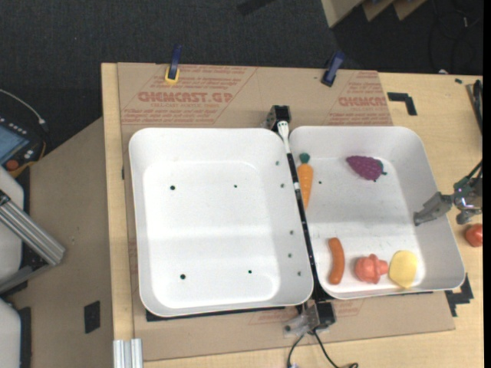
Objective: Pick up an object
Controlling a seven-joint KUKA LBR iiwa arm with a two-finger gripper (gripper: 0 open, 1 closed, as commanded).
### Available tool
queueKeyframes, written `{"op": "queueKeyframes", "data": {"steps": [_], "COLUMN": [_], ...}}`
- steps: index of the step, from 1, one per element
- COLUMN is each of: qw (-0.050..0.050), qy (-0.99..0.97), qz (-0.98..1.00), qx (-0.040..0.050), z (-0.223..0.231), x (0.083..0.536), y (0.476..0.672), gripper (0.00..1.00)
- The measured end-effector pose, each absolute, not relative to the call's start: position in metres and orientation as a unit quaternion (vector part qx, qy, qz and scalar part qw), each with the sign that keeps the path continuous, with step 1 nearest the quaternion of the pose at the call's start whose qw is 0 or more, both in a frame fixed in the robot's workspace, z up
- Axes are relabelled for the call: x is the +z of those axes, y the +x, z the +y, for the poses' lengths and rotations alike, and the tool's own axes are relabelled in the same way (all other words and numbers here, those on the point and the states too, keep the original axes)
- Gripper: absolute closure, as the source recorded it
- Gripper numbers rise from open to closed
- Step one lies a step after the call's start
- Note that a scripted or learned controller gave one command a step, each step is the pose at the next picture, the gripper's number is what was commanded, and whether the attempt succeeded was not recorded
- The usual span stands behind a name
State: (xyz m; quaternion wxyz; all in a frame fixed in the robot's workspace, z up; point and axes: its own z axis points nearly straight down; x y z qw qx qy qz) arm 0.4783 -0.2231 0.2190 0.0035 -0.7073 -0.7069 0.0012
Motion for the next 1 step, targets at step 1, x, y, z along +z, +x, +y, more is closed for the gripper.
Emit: {"op": "queueKeyframes", "data": {"steps": [1], "qw": [-0.003], "qy": [-0.707], "qz": [-0.708], "qx": [-0.0009], "z": [-0.2240], "x": [0.2556], "y": [0.4968], "gripper": [0.00]}}
